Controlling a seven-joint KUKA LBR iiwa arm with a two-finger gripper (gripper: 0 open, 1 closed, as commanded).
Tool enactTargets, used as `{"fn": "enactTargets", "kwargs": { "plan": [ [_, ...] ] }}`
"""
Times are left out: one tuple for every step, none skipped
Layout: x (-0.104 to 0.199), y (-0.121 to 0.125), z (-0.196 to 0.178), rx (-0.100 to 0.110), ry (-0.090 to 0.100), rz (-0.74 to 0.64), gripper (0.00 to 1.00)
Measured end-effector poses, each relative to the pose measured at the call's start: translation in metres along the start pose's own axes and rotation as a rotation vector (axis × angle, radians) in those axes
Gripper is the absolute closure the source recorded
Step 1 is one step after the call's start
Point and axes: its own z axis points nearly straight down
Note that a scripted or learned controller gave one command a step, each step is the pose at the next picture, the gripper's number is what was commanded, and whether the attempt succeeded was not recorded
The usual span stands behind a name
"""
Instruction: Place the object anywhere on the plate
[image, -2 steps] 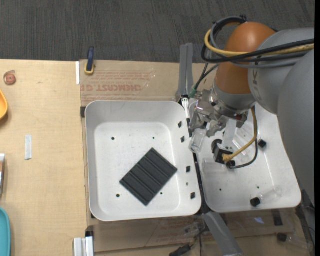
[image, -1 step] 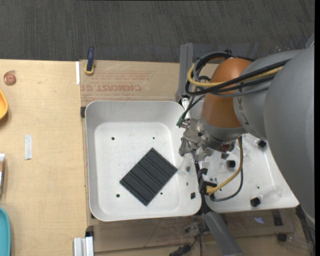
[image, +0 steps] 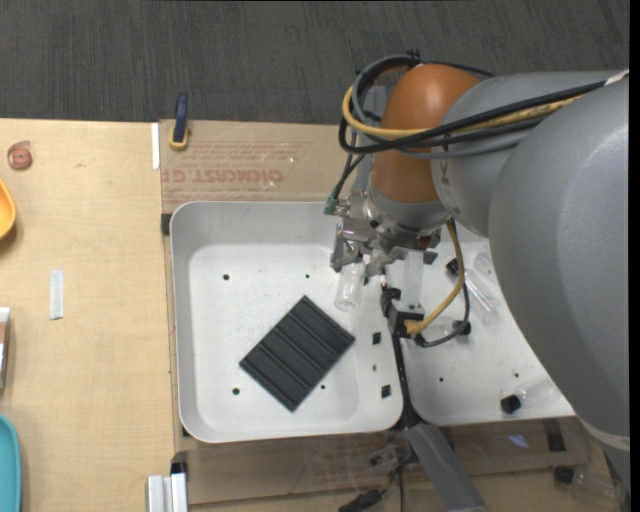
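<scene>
Look at the middle of the frame. The gripper (image: 350, 285) hangs over the upper right part of the left bin (image: 200, 300). A small see-through thing sits at its tip. It could be a finger, or it could be something held. You cannot tell which, so you cannot tell if the gripper is open or closed.

The only loose thing in the left bin is a flat black ribbed piece (image: 298, 352). It lies a little below and left of the gripper tip, turned at a slant on the white floor. It may be the plate or the thing to move; the picture does not say.

If you must lift it, it looks stiff and flat, and likely light. The ridges should help the fingers hold. But it lies flat down, so the fingers cannot get under it easily. Take it by one of the long edges, across the narrow way. It may slide on the smooth floor when you push it.
</scene>
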Motion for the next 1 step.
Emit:
{"fn": "enactTargets", "kwargs": {
  "plan": [
    [-0.0070, 0.0322, -0.1603, -0.002, 0.000, -0.306, 1.00]
  ]
}}
